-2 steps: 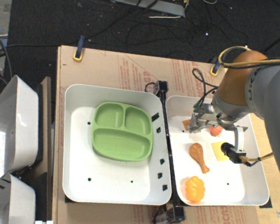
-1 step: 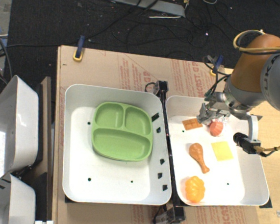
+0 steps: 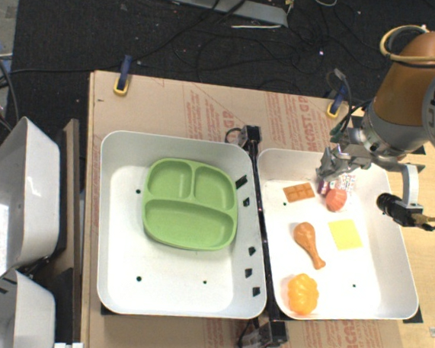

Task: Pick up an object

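Strawberry toy [image 3: 337, 198] at twelve o'clock in the right bin [image 3: 398, 290] looks light and slippery, best gripped across its middle; the jaws' opening I cannot tell.

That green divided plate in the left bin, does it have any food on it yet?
Empty. The green plate shows three bare compartments; the toy foods, like the drumstick and yellow slice, all lie in the right bin.
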Robot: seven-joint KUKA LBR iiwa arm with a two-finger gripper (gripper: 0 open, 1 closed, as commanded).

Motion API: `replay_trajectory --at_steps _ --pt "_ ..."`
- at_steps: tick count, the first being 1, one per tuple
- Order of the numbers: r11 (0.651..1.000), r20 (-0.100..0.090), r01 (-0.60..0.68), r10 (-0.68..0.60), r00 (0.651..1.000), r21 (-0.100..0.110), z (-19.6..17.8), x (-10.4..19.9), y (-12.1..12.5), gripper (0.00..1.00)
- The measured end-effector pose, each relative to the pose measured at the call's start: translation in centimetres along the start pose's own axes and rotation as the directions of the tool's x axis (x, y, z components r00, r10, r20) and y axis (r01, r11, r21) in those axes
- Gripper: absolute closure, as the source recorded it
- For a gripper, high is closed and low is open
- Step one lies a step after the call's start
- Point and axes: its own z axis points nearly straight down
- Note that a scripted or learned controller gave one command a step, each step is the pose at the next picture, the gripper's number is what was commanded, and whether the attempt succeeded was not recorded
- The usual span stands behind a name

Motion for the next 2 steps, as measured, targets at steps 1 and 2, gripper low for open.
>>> replay_trajectory --at_steps 1,2 --pt "1.0 -0.002 0.004 -0.004 1.0 0.007 0.6 4.9 -2.6 1.0" --pt "1.0 -0.003 0.005 -0.005 1.0 0.007 1.3 10.2 -4.3 1.0"
